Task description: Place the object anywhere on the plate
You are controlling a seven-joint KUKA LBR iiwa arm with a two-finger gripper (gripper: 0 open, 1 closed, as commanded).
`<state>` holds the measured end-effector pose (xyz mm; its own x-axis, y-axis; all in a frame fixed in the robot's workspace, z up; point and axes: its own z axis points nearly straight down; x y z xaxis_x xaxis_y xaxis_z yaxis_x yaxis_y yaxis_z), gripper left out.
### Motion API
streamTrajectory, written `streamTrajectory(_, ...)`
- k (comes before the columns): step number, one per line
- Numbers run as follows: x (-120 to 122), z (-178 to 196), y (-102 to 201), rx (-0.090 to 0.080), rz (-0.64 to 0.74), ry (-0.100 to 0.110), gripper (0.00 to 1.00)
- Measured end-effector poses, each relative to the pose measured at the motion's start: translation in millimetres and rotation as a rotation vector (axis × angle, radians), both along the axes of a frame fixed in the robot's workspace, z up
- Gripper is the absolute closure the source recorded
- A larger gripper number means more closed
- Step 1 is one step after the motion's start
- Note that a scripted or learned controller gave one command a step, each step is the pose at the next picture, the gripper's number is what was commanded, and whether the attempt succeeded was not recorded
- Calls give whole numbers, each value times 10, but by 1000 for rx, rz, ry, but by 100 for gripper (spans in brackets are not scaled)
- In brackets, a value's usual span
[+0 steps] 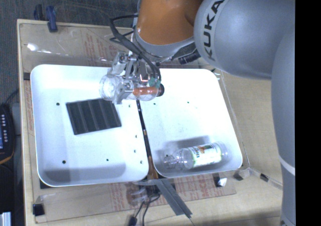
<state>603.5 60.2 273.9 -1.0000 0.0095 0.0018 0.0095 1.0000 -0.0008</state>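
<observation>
- Camera view: two white bins sit side by side, the left bin [45, 119] and the right bin [220, 104], their inner rims meeting along a dark seam that runs down the middle.
- A dark ribbed plate [94, 116] lies flat in the left bin, slightly turned, with bare white floor on all sides and the widest free stretch toward the near and left rims.
- The gripper [131, 85] hangs over the far end of the seam, just beyond the plate's far right corner; whether it is apart or together I cannot tell from here.
- The grey arm [241, 34] with its orange band fills the far right, above the back of the right bin.
- A clear plastic bottle [195, 155] lies on its side in the right bin, close against the near rim, well apart from gripper and plate.
- The bottle is see-through, with a pale label around its middle and its neck toward the seam.
- The floor of the right bin beyond the bottle is bare.
</observation>
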Motion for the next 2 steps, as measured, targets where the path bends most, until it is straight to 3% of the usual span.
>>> streamTrajectory(1, 2, 5, -4, 0, -1, -1, 0)
streamTrajectory(2, 231, -828, -382, 1, 146, 1, 0)
